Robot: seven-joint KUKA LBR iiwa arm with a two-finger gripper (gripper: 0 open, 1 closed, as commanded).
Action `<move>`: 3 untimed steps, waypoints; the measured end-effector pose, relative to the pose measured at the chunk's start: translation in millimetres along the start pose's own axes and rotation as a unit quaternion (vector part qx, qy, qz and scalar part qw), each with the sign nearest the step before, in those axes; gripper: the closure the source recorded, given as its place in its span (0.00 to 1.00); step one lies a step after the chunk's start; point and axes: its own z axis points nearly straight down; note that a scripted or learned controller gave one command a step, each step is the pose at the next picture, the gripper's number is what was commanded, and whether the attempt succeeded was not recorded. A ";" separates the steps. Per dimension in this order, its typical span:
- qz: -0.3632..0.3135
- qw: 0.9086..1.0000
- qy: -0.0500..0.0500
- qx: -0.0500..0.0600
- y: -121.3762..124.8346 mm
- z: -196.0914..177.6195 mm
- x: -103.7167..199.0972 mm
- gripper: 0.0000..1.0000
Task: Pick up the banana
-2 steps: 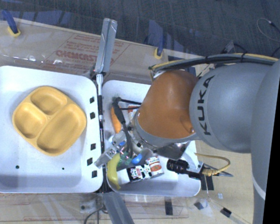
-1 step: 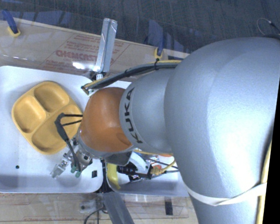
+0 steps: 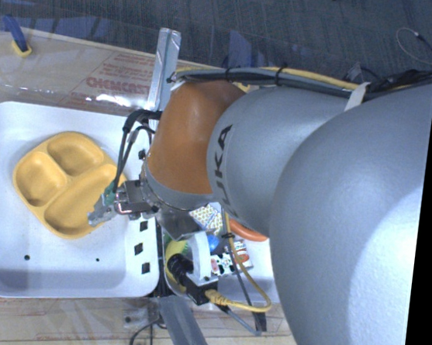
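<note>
My gripper (image 3: 107, 204) hangs over the right part of the left bin (image 3: 1, 266), at the right edge of a yellow divided plate (image 3: 55, 175). Nothing shows between the gripper and the plate. A small yellow patch (image 3: 178, 247) peeks out beneath the wrist near the wall between the bins; I cannot tell whether it is the banana. The grey arm with its orange band (image 3: 192, 141) hides most of the right bin.
The yellow plate lies in the left bin's upper middle, with bare white floor below and left of it. An orange object (image 3: 249, 231) and a patterned packet (image 3: 209, 217) show under the arm in the right bin. Cables (image 3: 220, 297) hang near the front edge.
</note>
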 end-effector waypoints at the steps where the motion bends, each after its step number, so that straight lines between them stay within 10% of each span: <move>1: -0.112 0.994 0.000 0.002 8.6 37.3 -17.0 0.00; 2: -0.046 0.999 0.000 0.002 93.2 127.1 -11.4 0.00; 3: -0.077 0.997 -0.002 0.005 113.4 134.3 65.8 0.00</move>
